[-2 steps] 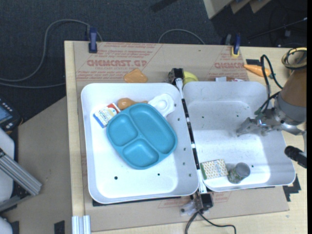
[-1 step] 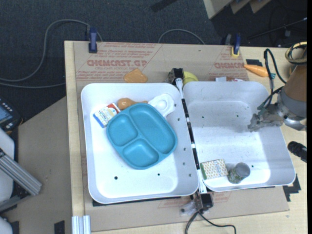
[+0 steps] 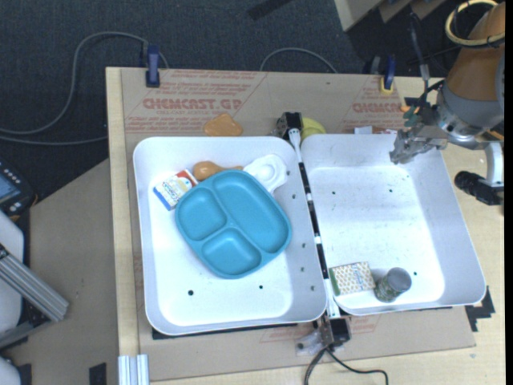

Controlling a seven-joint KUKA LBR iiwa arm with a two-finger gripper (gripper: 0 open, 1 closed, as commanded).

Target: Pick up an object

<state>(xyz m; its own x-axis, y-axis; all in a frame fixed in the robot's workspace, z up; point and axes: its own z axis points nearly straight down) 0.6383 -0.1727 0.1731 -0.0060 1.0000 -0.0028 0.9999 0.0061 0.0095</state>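
Objects for picking lie in both bins, none of them in the gripper (image 3: 406,149). The gripper hangs at the far right corner of the right bin (image 3: 377,215), over bare floor near the rim; whether it stands open or closed cannot be told from this view. The arm (image 3: 473,79) enters from the right, its orange band above the wrist.

Nearest candidates are a small patterned packet (image 3: 351,277) and a grey cup-like item (image 3: 392,284), just beside each other at the near edge of the same bin, well apart from the gripper. In the left bin (image 3: 160,279) a blue divided tray (image 3: 232,222) lies on top of a white scoop (image 3: 267,171), an orange item (image 3: 207,169) and a small carton (image 3: 175,189), all partly tucked under or against its far edge.

Risks, in my judgement:
- A descent from the present position would close on nothing, as no object lies beneath.
- The packet is flat and sits near the bin's near wall; fingers could slide over it or strike the rim.
- The grey item looks rounded and may roll or squirt out when pinched.
- The blue tray is probably too wide for a two-finger grasp, and nudging it would disturb the items it overlaps.
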